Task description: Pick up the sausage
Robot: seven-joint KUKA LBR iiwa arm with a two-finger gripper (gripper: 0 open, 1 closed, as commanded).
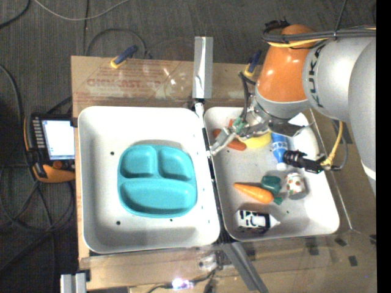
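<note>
The pincer (234, 133) is being seen low in the far corner of the right bin (330, 224), under the orange band of the arm (287, 66). Whether it is spread or pressed together cannot be told, as the wrist is covering much of it and clutter is crowding the tip.

The sausage (237, 144), a reddish-orange piece, is being seen directly beneath the pincer, apparently touching or just beside it; contact cannot be confirmed. A yellow object (259, 141) is lying just beside the pincer on the arm's side, with a blue-and-white cup (279, 146) beyond it. A carrot (253, 192), a teal block (272, 183), a small spotted cup (295, 184) and a black-and-white packet (253, 220) are lying well apart from the pincer, toward the near side. The teal divided plate (157, 180) is resting in the left bin (91, 224), across the dividing wall from the pincer.

Risks are being judged as follows. The sausage is sitting close to the bin wall, so one side may be blocked and the piece pushed rather than gripped. The yellow object may be caught instead, being so near. A rounded sausage may also be squeezed out sideways on closing.
</note>
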